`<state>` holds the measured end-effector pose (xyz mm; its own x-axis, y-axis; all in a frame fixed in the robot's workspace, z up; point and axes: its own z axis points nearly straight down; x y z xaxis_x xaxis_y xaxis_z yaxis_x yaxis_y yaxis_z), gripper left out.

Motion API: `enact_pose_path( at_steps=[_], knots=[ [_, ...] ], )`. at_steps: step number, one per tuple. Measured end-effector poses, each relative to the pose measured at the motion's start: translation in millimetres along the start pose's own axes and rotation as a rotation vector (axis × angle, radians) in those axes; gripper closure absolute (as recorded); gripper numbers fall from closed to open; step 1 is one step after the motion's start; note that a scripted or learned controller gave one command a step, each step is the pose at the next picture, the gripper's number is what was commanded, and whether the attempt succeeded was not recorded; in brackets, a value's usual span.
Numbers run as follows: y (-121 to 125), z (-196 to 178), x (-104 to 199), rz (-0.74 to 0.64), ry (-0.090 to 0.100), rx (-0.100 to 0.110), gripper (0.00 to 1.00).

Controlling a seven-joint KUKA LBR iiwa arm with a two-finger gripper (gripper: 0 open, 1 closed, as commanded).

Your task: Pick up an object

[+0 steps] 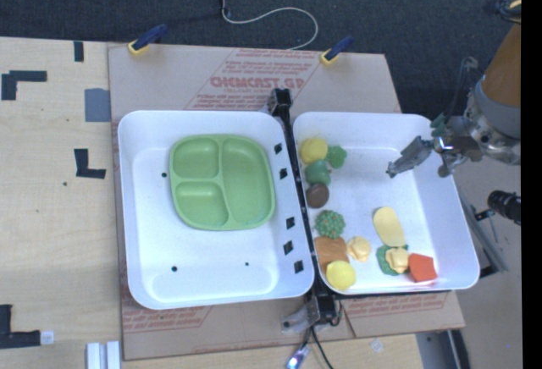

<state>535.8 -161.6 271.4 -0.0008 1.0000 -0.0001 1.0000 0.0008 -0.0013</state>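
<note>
The right bin [440, 215] holds several toy foods. Along its left wall lie a yellow lemon [313, 148], a green broccoli piece [336, 157], a brown ball [318, 195], another broccoli [329, 223], an orange block [330, 250] and a yellow ball [340, 276]. A pale yellow oval [389, 226] and a red-orange piece [422, 267] lie toward the front right. My gripper [417, 167] hangs over the bin's upper right part, open, with nothing between its fingers. It is well apart from all the food.
The left bin [144, 215] bears a green divided plate [223, 181]. A black divider strip [288, 190] runs between the bins. Cardboard lies under both bins, held by two clamps [148, 38] at the back. A cable crosses the dark floor behind.
</note>
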Motion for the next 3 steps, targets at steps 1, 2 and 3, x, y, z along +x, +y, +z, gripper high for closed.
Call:
enact_pose_path(
  at_steps=[1,2,3],
  knots=[
    [0,-10,1,-0.001,0.0,0.001,1.0],
    [40,-77,88,-0.011,0.002,-0.009,1.0],
    [-3,18,139,-0.004,0.002,0.011,1.0]
  ],
)
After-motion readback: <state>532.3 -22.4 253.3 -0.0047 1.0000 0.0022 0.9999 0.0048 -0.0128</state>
